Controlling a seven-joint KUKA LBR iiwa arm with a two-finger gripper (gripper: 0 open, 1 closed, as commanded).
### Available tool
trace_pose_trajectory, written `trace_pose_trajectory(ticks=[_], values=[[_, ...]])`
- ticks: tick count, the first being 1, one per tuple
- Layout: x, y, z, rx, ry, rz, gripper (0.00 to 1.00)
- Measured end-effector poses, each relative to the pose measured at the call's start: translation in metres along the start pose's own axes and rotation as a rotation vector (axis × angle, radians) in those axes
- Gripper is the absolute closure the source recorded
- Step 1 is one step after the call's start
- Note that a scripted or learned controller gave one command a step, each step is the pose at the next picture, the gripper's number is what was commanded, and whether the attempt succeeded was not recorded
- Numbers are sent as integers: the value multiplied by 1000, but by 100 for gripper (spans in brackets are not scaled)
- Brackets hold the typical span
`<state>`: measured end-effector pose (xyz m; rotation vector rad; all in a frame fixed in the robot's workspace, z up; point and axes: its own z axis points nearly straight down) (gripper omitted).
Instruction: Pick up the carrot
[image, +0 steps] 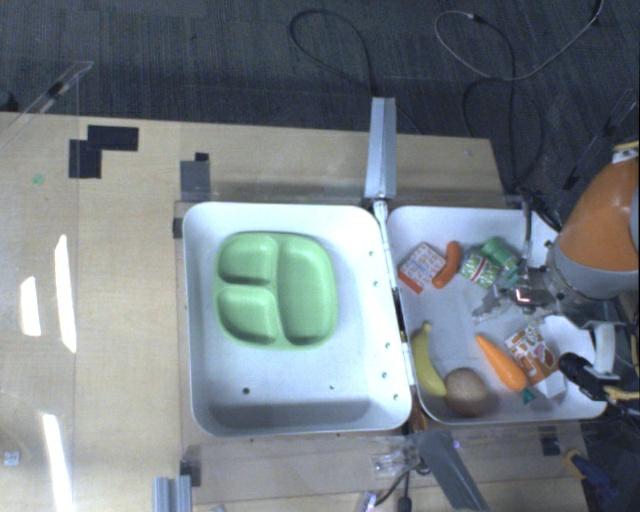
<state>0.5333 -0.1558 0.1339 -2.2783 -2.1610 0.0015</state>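
The carrot (500, 362) is lying in the right bin (432, 232), between the brown potato (466, 391) and a small orange-white packet (533, 353). The jaws (505, 294) are hanging just above it, near the green packet (496, 257); I cannot tell if they are apart. A green tray (277, 288) is sitting in the left bin (205, 380).

A green sectioned plate (277, 288) sits in the left white bin (210, 400). Over in the right bin (440, 225), a yellow banana (428, 363) lies along the left wall with a brown kiwi (466, 391) touching its lower end. Near the top there's a small printed packet (421, 264), a red-orange sausage-like piece (447, 265) just beside it, and a green wrapper (492, 258). Black cables (340, 45) trail across the dark floor behind the bench.
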Motion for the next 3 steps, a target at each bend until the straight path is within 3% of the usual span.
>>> trace_pose_trajectory(ticks=[1,2,3], values=[[31,-24,47,-15,-2,150,0],[31,-21,38,-19,-1,147,100],[95,-24,-68,-11,0,266,100]])
